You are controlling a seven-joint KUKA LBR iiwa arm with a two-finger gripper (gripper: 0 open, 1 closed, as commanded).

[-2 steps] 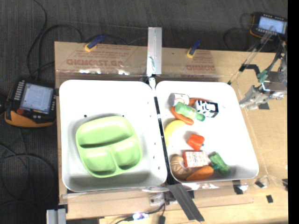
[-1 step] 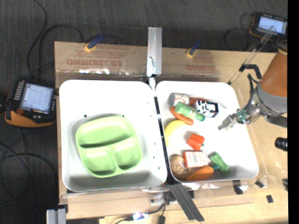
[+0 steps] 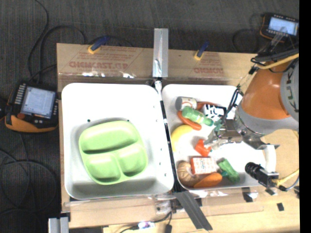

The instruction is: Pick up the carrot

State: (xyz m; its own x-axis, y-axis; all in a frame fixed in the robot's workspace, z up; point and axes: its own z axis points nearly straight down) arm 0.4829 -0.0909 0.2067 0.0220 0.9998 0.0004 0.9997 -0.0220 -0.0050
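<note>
1. The grey arm with its orange band (image 3: 262, 98) reaches in from the right over the right-hand shallow white bin (image 3: 171, 95). Its two-finger gripper (image 3: 214, 139) sits low among the items in that bin.
2. State of the fingers: cannot be determined. The metal parts at the gripper tip are too small and cluttered to show whether they are apart or together, or whether anything lies between them.
3. The task item, a small orange carrot piece (image 3: 202, 146), lies just beside the fingers, on their left and slightly toward the near edge. Contact between the two cannot be confirmed.
4. A larger orange rounded vegetable (image 3: 209, 180) lies well toward the near edge from the fingers, against the front wall of the bin.
5. A small orange-and-white carton (image 3: 202, 165) lies between the fingers and that vegetable.
6. A green elongated toy item (image 3: 228, 170) lies toward the near edge and slightly right of the fingers.
7. A yellow rounded fruit (image 3: 181, 134) lies to the left of the fingers, near the divider between the bins.
8. A green bottle-shaped item (image 3: 197, 116) lies beyond the fingers, toward the far edge and to the left.
9. A light green divided plastic plate (image 3: 112, 151) rests in the left-hand shallow white bin (image 3: 104, 90), well apart from the fingers.
10. Both bins stand on the brown surface (image 3: 228, 64).
</note>
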